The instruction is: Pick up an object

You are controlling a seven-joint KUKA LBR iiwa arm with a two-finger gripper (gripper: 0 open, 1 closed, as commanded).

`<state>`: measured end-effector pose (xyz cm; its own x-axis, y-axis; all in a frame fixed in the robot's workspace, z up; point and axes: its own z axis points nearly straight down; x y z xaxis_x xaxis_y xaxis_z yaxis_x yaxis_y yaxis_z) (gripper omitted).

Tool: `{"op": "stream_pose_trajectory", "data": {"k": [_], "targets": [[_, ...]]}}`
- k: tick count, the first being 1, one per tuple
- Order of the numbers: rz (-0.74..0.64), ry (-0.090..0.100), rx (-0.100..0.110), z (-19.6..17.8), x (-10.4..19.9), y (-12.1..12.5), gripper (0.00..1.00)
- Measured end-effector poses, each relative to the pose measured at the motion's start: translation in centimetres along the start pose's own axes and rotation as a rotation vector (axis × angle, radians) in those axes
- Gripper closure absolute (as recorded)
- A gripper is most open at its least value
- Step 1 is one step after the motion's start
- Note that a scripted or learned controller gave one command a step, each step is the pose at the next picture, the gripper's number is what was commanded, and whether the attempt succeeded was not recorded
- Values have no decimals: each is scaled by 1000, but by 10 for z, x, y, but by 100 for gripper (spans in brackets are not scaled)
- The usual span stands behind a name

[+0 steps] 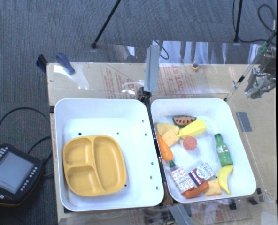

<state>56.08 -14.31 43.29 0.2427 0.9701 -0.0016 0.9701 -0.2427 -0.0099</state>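
Observation:
The right bin (pixel 223 108) holds several toy foods. Among them are a watermelon slice (pixel 183 120), a yellow corn cob (pixel 193 128), a carrot (pixel 165 148), a red round slice (pixel 190 143), a green bottle (pixel 222 150) and a banana (pixel 225 178). Two snack packets (pixel 191 176) and a sausage (pixel 196 190) lie near the bin's front wall. My gripper (pixel 258 86) hangs at the far right, beyond the right bin's back right corner and well away from every object. Nothing shows in it.
In the left bin (pixel 73 108) lies a yellow divided plate (pixel 94 164). A grey upright post (pixel 151 71) stands behind the seam between the bins. A teach pendant (pixel 10 172) rests on the floor at the left.

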Motion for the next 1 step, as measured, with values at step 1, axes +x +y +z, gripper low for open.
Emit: {"op": "stream_pose_trajectory", "data": {"k": [1], "targets": [[399, 2, -3, -2, -52, 52, 100]]}}
